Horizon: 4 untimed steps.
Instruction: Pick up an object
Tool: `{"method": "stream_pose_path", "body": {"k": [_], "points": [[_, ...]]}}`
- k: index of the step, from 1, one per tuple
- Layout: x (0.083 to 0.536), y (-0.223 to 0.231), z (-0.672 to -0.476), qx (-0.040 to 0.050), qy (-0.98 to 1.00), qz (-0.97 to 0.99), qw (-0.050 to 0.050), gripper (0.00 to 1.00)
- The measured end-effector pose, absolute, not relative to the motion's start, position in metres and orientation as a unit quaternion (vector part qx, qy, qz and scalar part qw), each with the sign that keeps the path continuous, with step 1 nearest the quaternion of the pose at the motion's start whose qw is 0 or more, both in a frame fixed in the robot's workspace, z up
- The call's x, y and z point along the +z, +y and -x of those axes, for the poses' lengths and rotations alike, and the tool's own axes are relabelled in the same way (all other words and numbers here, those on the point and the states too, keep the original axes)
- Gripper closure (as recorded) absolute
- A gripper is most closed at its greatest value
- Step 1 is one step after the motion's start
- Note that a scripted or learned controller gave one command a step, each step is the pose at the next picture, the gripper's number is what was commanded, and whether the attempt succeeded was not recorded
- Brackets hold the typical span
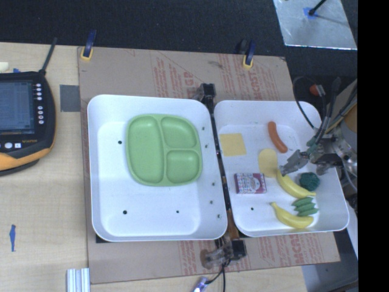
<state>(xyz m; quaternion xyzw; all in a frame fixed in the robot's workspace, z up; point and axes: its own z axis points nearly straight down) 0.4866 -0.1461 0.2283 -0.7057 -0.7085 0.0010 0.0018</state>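
The right bin [243, 224] holds several toy foods: a yellow cheese slice [233, 143], a red sausage [278, 137], a pale yellow lump [267, 161], a small pink carton [250, 182], two bananas [290, 185] [292, 216], a dark green broccoli [309, 180] and a green pea pod [304, 205]. My gripper [309, 163] hangs low over the right side of this bin, just above the broccoli and the upper banana. Its fingers are spread open, one [293, 162] pointing left, and nothing is between them.
The left bin [109, 218] carries a green divided plate [164, 149]. A teach pendant [21, 120] lies on the bench at far left. Cables [307, 111] loop over the right bin's far right corner. Clamps [208, 91] join the bins.
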Motion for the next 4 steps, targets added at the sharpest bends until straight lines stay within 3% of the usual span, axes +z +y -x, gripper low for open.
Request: {"method": "stream_pose_path", "body": {"k": [1,2,3,4], "points": [[0.113,-0.140,-0.541,0.0022,-0.709,0.705,0.002,0.00],[0.091,-0.131,-0.567,0.0014,-0.709,0.705,0.001,0.00],[0.092,-0.161,-0.539,0.0020,-0.709,0.706,0.002,0.00],[0.092,-0.139,-0.558,0.0013,-0.709,0.705,0.000,0.00]]}}
